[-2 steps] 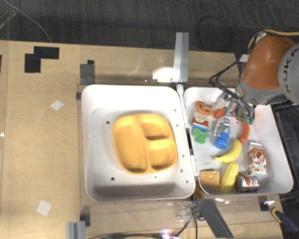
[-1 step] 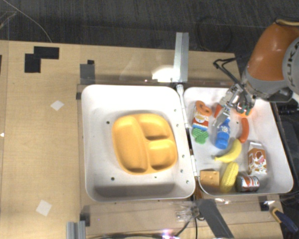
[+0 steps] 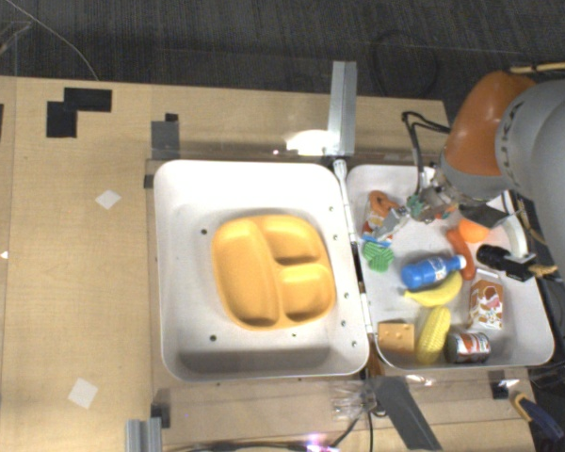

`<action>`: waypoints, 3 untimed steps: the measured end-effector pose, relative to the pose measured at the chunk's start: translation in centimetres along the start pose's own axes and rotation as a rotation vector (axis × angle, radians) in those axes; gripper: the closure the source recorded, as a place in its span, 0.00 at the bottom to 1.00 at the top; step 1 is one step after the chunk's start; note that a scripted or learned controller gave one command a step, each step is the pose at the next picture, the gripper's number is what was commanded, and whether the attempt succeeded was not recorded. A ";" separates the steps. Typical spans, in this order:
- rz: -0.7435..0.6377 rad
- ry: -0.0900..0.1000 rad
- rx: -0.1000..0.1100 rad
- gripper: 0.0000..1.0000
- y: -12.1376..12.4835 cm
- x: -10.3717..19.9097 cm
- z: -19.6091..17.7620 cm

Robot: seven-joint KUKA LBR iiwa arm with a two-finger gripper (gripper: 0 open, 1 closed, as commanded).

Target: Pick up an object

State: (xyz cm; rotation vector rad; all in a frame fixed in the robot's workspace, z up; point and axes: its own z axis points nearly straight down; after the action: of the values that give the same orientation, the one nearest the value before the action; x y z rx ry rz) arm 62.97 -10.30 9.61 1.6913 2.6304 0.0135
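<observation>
reaching in from 3 o'clock, the arm [image 3: 527, 139] sets its gripper [image 3: 426, 203] over the right bin [image 3: 537, 342] at its 12 o'clock end; finger state cannot be told. task objects lie in that bin: blue bottle [image 3: 431, 271] at centre, banana [image 3: 435, 295] touching it at 6 o'clock, corn cob [image 3: 433, 335] and can [image 3: 469, 347] lower. left bin [image 3: 184, 281] bears a yellow divided tray [image 3: 273, 269]
</observation>
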 end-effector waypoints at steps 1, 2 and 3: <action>0.485 -0.003 -0.006 0.00 4.0 -2.2 0.0; 0.653 0.000 0.011 0.00 2.2 -5.1 -1.1; 0.526 0.000 0.010 0.00 -6.1 -5.5 0.8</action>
State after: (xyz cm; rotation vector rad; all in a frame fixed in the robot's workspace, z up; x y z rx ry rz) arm 59.70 -17.79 8.73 2.3233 2.1051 0.0062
